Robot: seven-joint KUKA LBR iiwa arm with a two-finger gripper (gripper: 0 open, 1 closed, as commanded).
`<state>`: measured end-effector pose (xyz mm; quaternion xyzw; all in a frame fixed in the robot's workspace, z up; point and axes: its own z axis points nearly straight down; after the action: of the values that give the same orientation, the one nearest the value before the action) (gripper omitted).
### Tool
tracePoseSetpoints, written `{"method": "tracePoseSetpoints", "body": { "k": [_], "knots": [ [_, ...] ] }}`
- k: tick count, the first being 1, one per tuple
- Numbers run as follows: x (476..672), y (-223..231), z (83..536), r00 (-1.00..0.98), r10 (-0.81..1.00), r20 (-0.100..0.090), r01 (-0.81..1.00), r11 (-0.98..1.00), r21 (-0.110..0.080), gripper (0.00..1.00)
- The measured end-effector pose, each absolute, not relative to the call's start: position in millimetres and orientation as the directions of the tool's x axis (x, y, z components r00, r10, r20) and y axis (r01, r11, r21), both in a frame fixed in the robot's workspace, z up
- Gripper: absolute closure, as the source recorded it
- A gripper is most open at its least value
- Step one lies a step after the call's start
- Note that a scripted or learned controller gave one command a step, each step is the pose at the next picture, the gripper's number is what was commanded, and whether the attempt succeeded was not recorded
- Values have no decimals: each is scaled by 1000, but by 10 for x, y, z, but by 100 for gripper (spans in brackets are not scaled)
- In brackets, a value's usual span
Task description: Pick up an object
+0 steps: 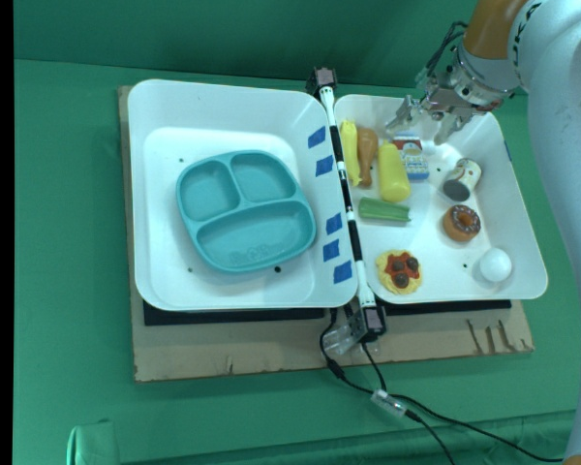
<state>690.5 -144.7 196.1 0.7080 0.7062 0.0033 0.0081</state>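
Milk carton (412, 155) (a small white box with a red top) lies in the right bin (519, 223), near its back edge, between a yellow bottle (393, 173) and a small can (461, 178). Directly above it hangs the gripper (428, 116), its fingers spread wide and holding nothing. The carton's long axis runs front to back, just below the fingertips.

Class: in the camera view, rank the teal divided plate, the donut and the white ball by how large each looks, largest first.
1. Teal divided plate
2. Donut
3. White ball, looking only slightly smaller than the donut, so their order is unsure.
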Motion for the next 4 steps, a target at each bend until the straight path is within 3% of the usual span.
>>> {"method": "tracePoseSetpoints", "body": {
  "k": [1,3,4],
  "knots": [
    [6252,-1130,1875,6,1000,-8,1000,-6,16,0],
    [6152,-987,1878,7,1000,-8,1000,-7,19,0],
    [5941,-987,1881,7,1000,-8,1000,-6,21,0]
  ]
}}
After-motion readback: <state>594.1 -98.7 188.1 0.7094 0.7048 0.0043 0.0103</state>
